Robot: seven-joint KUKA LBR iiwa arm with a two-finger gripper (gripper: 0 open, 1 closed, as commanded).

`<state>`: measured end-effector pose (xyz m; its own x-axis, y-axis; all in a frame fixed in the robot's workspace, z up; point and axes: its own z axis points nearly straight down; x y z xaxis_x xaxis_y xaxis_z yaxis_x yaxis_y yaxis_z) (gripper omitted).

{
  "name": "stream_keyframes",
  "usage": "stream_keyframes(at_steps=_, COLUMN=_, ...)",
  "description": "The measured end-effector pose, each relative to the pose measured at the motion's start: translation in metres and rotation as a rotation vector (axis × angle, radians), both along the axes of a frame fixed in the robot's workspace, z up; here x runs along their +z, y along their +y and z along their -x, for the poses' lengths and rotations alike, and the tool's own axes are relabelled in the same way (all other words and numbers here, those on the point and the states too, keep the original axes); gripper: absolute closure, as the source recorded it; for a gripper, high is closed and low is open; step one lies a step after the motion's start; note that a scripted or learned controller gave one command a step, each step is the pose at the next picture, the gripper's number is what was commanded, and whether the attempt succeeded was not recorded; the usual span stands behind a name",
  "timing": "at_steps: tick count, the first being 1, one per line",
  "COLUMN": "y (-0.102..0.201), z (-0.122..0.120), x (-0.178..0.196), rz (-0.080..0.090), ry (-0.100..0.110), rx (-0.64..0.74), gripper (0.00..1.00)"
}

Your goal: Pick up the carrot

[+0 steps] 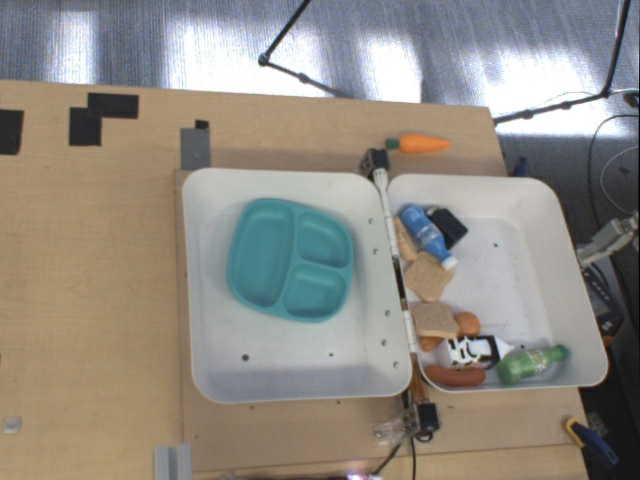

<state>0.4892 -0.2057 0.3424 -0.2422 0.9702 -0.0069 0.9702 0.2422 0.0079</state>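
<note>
The carrot is orange with a small green top. It lies on the wooden bench just behind the far left corner of the right bin, outside both bins. Its green end points left, toward the black clip where the two bins meet.
The left bin holds a teal divided plate. Along the right bin's left and front sides lie a blue bottle, a black block, bread slices, a sausage and a green bottle. A grey fixture sits at the right edge.
</note>
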Motion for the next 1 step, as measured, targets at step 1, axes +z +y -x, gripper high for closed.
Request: stream_keyframes(at_steps=1, y=0.0001, z=-0.0015, x=-0.0156, rz=0.001, ry=-0.001, rx=0.159, gripper=0.00)
